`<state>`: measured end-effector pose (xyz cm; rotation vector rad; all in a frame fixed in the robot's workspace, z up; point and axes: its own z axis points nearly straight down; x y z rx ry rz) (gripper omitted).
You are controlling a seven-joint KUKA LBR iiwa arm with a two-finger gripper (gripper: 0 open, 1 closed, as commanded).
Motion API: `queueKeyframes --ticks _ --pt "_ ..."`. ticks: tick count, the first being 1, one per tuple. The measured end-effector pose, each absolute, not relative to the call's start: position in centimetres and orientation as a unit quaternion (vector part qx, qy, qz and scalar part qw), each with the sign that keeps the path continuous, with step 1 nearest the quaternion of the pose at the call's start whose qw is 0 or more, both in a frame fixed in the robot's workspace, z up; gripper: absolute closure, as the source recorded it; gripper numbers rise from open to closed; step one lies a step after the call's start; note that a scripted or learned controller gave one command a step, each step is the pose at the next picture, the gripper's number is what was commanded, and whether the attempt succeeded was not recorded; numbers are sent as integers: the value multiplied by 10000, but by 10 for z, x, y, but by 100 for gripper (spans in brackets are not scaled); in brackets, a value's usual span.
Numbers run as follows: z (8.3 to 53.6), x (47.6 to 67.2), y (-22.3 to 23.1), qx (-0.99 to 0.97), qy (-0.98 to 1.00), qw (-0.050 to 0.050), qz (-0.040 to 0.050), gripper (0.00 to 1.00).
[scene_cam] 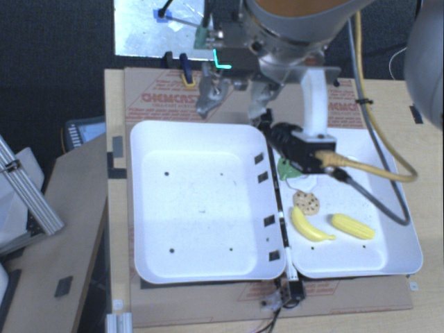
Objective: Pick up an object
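Camera view, looking down at a slant: the grey two-finger gripper (234,106) is seen at the 12 o'clock side of the bench, above the far rim where the shallow white left bin (201,207) meets the shallow white right bin (399,252). Its fingers (208,97) are spread well apart, and nothing is held between them. It is judged to be raised there so that a descent can be made on either bin.

The things that may be picked are all found in the right bin, gathered toward its 8 o'clock part, near the wall shared with the left bin. A curved yellow plastic banana (310,226) lies flat. Just beside it, at its 3 o'clock, a shorter yellow oblong piece (352,226) is seen. A round brown speckled cookie (305,202) is placed at the 12 o'clock end of the banana, very near or touching it. Farther toward 12 o'clock a small green piece (290,168) is partly hidden, and its shape cannot be told.

No object is grasped yet. For a grasp, the gripper must be brought toward 4 o'clock and lowered. The oblong piece is judged easier, because more free room is left around it.
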<state>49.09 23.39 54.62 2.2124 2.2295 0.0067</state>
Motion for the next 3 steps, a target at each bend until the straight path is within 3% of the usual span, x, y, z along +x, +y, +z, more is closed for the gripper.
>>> queueKeyframes --ticks 1,2,3 --pt "558 491 234 7036 7106 8 37 100" --pt "451 486 234 7068 7074 -14 -51 100" --pt "540 487 217 7071 7071 18 54 100"
